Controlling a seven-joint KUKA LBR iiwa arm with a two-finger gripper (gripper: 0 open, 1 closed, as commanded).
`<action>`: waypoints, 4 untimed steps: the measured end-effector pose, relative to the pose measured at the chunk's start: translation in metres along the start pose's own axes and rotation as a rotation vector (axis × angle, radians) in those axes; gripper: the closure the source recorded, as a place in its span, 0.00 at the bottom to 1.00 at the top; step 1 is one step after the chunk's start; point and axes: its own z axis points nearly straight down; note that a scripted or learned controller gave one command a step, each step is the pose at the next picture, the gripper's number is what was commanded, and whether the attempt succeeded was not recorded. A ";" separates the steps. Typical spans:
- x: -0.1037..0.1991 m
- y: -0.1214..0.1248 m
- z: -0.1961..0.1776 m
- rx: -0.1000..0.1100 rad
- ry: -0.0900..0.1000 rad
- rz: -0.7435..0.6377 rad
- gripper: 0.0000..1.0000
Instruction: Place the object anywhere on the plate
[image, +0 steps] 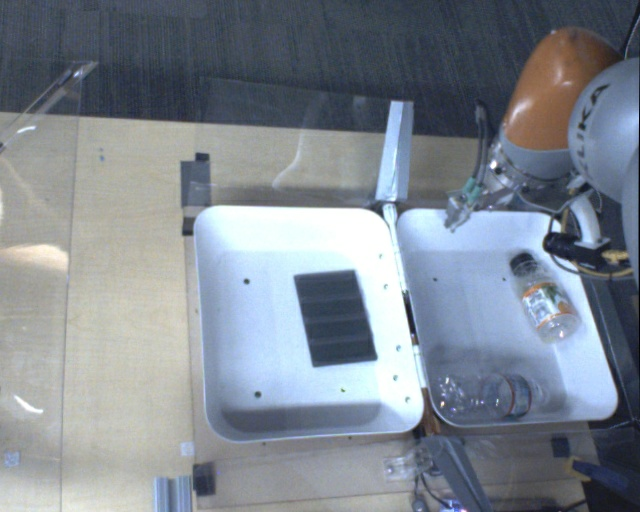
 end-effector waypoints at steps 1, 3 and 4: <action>0.042 0.016 -0.080 -0.004 -0.001 -0.122 1.00; 0.082 -0.022 -0.146 -0.002 0.001 -0.335 1.00; 0.146 0.026 -0.222 -0.005 0.001 -0.358 1.00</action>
